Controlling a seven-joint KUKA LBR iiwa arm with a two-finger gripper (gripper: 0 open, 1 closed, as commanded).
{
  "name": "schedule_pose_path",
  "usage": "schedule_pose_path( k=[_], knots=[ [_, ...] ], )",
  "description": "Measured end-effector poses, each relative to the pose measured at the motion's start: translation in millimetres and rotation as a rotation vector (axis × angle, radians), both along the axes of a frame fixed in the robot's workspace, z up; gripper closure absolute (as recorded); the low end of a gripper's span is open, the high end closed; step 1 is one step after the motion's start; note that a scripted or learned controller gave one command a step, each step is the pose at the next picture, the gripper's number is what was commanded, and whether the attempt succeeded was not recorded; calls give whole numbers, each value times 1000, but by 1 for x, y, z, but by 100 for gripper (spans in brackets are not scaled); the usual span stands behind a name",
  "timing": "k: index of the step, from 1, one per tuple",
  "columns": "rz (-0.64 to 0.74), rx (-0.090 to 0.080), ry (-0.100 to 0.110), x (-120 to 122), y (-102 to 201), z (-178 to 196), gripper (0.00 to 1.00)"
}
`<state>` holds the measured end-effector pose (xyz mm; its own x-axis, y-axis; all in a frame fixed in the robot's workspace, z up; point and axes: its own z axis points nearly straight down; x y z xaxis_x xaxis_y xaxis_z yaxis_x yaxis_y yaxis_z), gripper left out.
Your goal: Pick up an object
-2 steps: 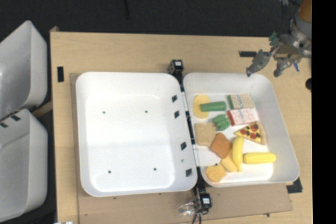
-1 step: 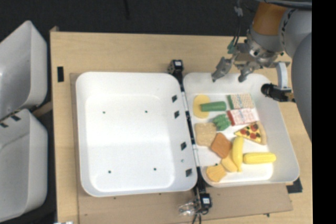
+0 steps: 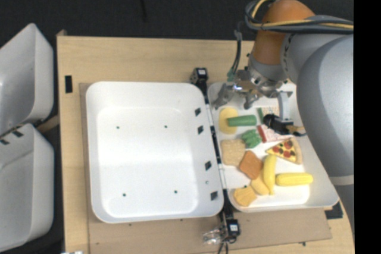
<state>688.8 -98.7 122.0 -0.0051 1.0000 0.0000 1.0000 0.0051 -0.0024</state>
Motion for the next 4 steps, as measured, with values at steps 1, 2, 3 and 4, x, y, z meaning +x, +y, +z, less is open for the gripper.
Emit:
schedule_pose_path(
  k=[1, 2, 3, 4],
  knots=[
    [0, -3, -10, 3, -3, 17, 100],
    [-4, -4, -3, 1, 11, 49, 100],
    [2, 0, -15, 3, 53, 148, 100],
    [0, -1, -25, 1, 69, 378, 100]
  ],
)
